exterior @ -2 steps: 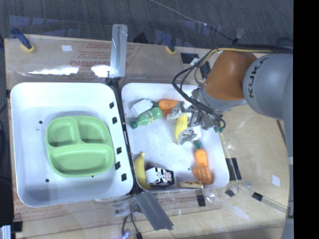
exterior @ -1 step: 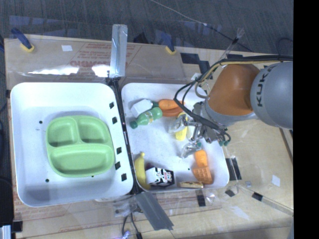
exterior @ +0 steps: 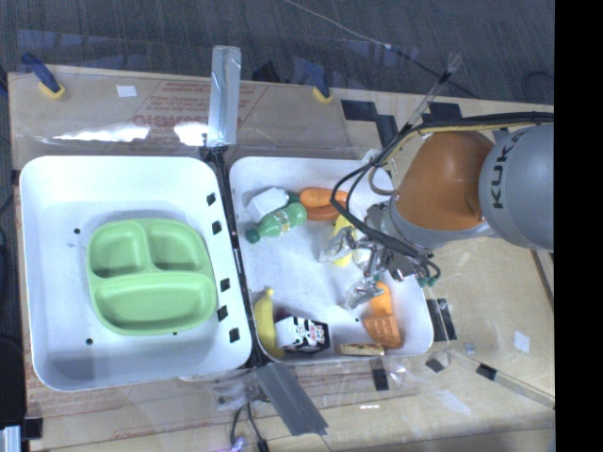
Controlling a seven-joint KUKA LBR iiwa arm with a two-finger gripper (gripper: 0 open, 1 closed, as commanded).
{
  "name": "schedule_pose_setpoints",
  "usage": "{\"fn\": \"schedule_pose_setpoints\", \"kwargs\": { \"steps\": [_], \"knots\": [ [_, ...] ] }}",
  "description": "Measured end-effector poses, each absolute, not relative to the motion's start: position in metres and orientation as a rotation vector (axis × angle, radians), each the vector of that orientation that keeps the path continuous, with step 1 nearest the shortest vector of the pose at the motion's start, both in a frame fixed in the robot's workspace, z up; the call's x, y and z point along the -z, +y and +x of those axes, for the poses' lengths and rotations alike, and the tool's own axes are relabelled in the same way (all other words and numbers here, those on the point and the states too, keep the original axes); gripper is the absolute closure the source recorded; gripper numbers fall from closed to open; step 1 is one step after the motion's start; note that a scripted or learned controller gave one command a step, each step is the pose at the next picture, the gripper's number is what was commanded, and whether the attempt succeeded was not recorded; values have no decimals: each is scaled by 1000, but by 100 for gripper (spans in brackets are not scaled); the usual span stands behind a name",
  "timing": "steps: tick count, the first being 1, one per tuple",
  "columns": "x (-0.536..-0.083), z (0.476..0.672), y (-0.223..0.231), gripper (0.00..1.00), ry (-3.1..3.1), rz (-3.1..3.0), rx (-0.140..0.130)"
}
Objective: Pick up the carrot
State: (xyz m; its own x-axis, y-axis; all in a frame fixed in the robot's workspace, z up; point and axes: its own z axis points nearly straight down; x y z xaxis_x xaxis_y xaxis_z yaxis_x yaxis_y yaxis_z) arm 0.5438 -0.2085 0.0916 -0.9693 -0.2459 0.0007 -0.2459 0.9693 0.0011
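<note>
Two shallow white plastic bins side by side, matte, rounded corners. Left bin (exterior: 47, 252) holds one glossy light-green divided tray (exterior: 149, 274), three compartments, nothing in them.

Right bin (exterior: 283, 172) is cluttered. Carrot (exterior: 318, 199): smooth orange tapered shape lying flat at about 12 o'clock in that bin, its right end hidden behind black cables and the arm. Touching its lower left: green bottle (exterior: 279, 220) on its side, dark cap pointing to 8 o'clock. White crumpled lump (exterior: 268, 199) just at 10 o'clock of the bottle, can't identify. Banana (exterior: 265, 323), yellow and curved, along the bin's left wall at 7 o'clock. Black-and-white carton (exterior: 303, 334) just beside it. Orange ridged block (exterior: 382, 320) at 5 o'clock, flat tan piece (exterior: 362, 349) below it against the bottom wall.

Gripper (exterior: 363, 276) sits mid-bin, at about 5 o'clock of the carrot and apart from it, just above the orange block. Metal parts and clear wrapping blur together there; can't tell how the fingers stand or whether anything is in them. Something yellow at its left is mostly hidden.
</note>
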Motion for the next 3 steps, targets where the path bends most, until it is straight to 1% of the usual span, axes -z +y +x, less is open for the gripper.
{"fn": "schedule_pose_setpoints", "kwargs": {
  "steps": [1, 2, 3],
  "knots": [
    [-91, 515, -209, 0, -3005, 909, 3],
    [-101, 517, -207, 100, -3005, 917, 3],
    [-101, 517, -207, 0, -3005, 917, 3]
  ]
}}
